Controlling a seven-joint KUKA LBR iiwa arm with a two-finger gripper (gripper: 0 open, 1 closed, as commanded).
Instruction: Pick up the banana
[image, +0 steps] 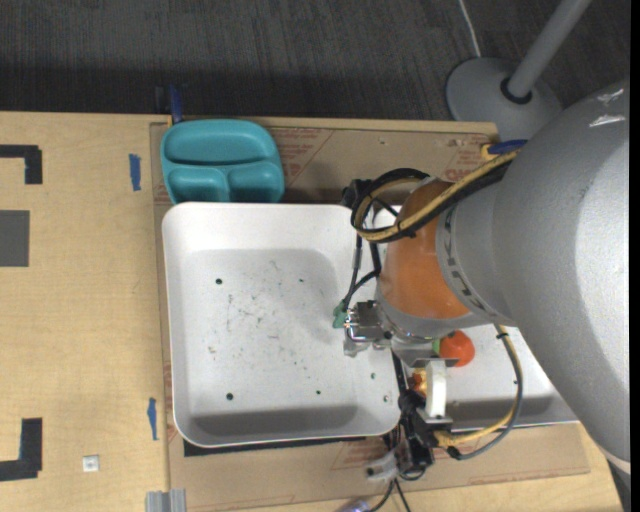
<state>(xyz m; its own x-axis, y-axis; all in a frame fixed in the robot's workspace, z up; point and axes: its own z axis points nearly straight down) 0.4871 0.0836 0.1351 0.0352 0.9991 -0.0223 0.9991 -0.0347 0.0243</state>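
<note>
My arm's grey body and orange band (425, 270) hang over the seam between the two white bins, covering most of the right bin (520, 385). The gripper (385, 340) points down under the wrist, near the left bin's right wall. A small round orange-red thing (458, 347) peeks out from under the arm in the right bin. Whatever else lies in that bin is hidden by the arm.
The left bin (260, 320) has a scuffed white floor. A teal divided tray (222, 162) stands just behind it. Cardboard bench top (80, 300) with black and blue tape marks stretches to the left. A grey stand base (490, 90) is at the back right.
</note>
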